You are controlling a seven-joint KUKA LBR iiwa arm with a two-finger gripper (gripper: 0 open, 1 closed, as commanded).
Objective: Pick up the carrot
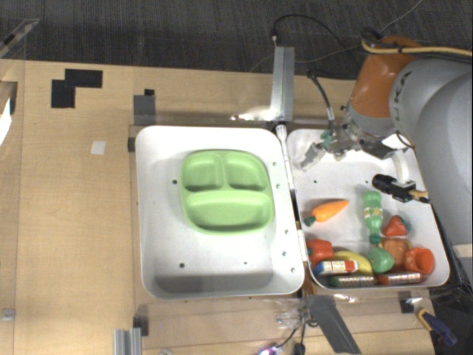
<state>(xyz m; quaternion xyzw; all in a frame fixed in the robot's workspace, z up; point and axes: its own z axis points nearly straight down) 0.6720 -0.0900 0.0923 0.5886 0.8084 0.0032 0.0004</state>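
The carrot [329, 211], orange with a green top at its left end, lies on its side in the right bin [347, 172], near that bin's left wall. My gripper [319, 149] hangs over the back left part of the same bin, beyond the carrot and apart from it. Nothing shows in the gripper. The grey arm with its orange band [377, 87] comes in from the upper right.
A green divided plate [224, 191] lies in the left bin [155, 220]. Several toy foods crowd the right bin's front: a green bottle [372, 209], a red piece [395, 226], a green pepper [380, 259], a yellow piece [351, 263] and a red one [319, 248].
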